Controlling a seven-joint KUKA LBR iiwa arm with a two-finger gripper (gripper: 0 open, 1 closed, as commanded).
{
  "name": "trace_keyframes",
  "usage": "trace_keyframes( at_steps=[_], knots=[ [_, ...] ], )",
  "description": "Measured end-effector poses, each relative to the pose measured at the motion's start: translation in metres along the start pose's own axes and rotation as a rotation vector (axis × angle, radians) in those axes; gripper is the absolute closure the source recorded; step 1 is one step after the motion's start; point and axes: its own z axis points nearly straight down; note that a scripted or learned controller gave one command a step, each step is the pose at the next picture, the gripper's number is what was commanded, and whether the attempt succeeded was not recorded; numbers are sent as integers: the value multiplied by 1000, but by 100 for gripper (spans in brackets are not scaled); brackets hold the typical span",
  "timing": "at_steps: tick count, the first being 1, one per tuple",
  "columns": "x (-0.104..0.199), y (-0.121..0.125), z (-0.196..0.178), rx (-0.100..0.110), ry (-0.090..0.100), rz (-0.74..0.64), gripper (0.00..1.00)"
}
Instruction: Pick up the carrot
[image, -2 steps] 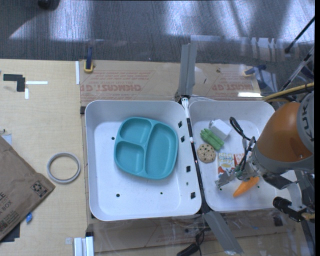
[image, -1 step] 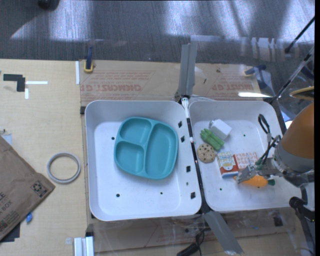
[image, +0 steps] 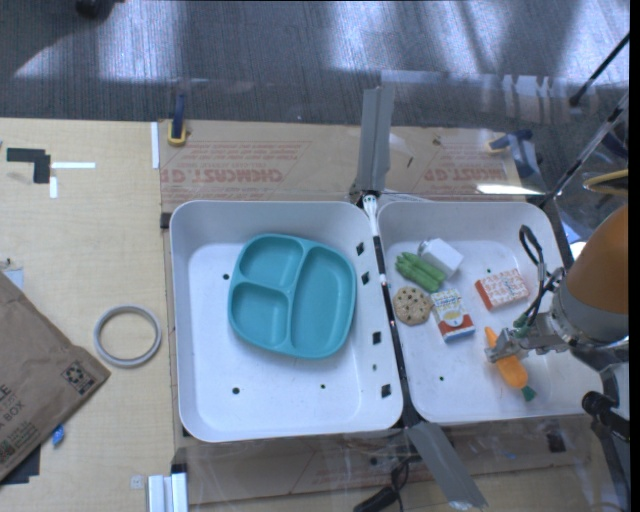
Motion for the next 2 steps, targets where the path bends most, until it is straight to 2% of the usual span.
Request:
trace_keyframes(
  at_steps=[1,2],
  knots=[
    [-27,-2,-9,-2,-1,-228,100],
    [0,10,-45,-5,-3,-377,100]
  ],
)
